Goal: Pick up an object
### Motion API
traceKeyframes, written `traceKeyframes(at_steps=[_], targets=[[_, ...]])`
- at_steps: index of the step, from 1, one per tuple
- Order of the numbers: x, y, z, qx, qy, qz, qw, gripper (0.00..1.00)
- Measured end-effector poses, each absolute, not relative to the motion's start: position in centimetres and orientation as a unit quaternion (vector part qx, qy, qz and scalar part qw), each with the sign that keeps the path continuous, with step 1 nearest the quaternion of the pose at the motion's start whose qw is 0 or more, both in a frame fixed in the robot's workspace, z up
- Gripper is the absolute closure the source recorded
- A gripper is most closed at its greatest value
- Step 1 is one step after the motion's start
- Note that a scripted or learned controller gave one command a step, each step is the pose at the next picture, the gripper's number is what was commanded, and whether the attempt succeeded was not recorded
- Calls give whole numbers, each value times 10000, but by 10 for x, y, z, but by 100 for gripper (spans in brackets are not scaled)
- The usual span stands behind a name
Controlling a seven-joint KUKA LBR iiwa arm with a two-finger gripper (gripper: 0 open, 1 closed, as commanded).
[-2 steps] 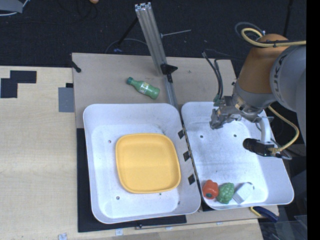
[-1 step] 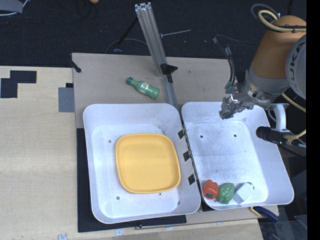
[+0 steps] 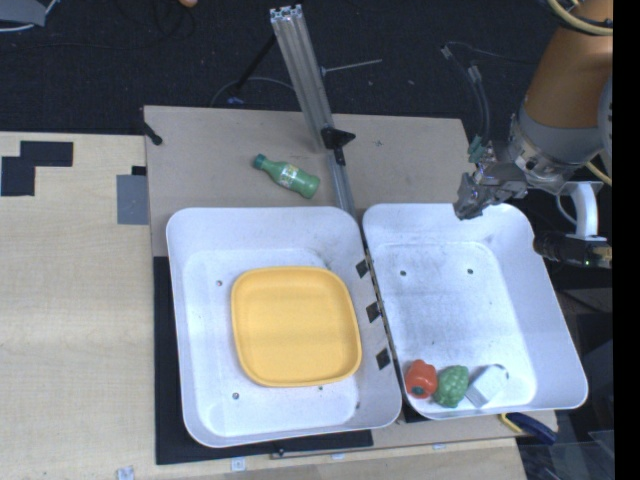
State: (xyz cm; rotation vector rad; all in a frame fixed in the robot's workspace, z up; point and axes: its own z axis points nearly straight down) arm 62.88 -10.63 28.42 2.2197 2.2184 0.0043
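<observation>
Hovering over right bin (image 3: pixel 540 268) far edge, gripper (image 3: pixel 470 206) carries nothing visible; finger state: cannot tell. Red piece (image 3: pixel 421 378), green piece (image 3: pixel 452 385), white piece (image 3: pixel 487 385) lie at near edge. Pick not yet begun.

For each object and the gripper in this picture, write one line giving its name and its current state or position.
Yellow plate: flat in the left bin.
Green bottle: lying on its side on the bench, behind the bins.
Red object, green object, white object: clustered at the right bin's near edge.
Gripper: above the right bin's far edge.
</observation>
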Motion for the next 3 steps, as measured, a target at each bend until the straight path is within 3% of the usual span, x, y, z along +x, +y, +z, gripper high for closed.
traceKeyframes(at_steps=[2, 3], targets=[[588, -7, 244, 7062, 7080, -4, -9, 100], [568, 44, 248, 7061, 7082, 1, -2, 100]])
